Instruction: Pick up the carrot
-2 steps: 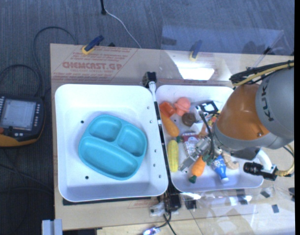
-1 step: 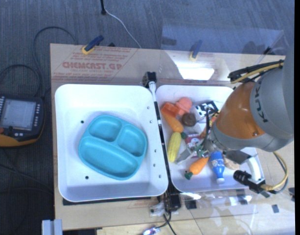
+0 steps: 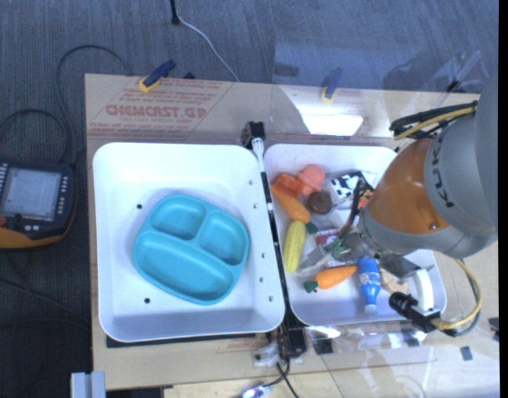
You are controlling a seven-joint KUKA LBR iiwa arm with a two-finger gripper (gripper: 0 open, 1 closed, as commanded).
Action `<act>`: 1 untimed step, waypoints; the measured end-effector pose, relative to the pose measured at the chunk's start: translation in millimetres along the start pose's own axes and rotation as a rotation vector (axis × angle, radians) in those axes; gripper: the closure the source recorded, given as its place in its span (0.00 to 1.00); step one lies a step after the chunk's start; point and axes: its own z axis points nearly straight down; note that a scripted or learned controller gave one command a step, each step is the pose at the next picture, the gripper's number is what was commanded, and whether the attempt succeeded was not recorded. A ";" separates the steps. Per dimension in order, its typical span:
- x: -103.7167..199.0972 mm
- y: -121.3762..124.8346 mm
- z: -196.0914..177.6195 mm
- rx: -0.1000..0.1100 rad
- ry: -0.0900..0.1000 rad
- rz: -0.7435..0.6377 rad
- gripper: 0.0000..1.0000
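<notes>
Your end effector point(image 3: 343, 240) hung just above the carrot point(image 3: 330, 278) in the right bin point(image 3: 345, 311); you couldn't tell its finger state.

- The arm point(image 3: 477, 181) at the right of the frame is a thick, rounded grey body with a smooth surface.
- A wide orange band point(image 3: 407, 193) goes around it, left of the grey part.
- Dark letters are printed on the grey shell; they are cut off.
- Black and yellow cables point(image 3: 432, 118) run along the top of the arm.
</notes>
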 end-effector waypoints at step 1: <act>82.8 9.2 -88.7 0.036 0.003 0.226 0.00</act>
